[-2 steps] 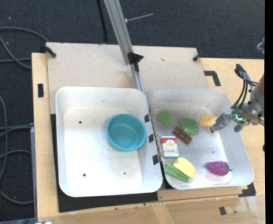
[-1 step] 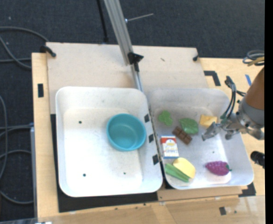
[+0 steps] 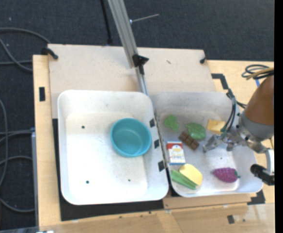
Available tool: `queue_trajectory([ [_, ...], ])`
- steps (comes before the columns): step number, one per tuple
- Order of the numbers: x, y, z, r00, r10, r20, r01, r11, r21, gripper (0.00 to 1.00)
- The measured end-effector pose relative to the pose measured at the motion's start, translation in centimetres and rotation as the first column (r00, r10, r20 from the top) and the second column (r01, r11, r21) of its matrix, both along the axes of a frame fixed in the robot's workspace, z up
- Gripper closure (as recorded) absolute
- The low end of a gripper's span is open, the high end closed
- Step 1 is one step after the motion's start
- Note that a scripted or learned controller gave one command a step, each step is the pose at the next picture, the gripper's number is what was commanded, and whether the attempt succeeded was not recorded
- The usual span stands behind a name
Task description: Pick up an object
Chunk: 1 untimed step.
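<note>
My gripper (image 3: 218,144) hangs over the right bin (image 3: 199,101), open, with bare bin floor showing between its fingers. A yellow block (image 3: 215,126) lies just behind it and a purple bunch of grapes (image 3: 225,174) lies in front of it. To its left are a brown chocolate bar (image 3: 189,141), a green leafy piece (image 3: 196,129) and a smaller green piece (image 3: 171,123). A red and white box (image 3: 176,153) and a yellow and green corn cob (image 3: 187,175) rest near the bin's front left.
The left bin (image 3: 83,178) holds a blue bowl (image 3: 130,137) near its right side. A slanted metal pole (image 3: 127,33) rises from between the bins at the back. The grey and orange arm (image 3: 260,110) enters from the right.
</note>
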State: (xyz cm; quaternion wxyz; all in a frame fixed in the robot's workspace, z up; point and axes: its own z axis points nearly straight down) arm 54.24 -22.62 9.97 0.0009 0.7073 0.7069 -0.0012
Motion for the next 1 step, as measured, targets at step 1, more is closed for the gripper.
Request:
queue_trajectory([
  [1,0.15,-0.06,1.32,1.000,-0.002,0.006,0.002,1.000,0.000,1.00],
])
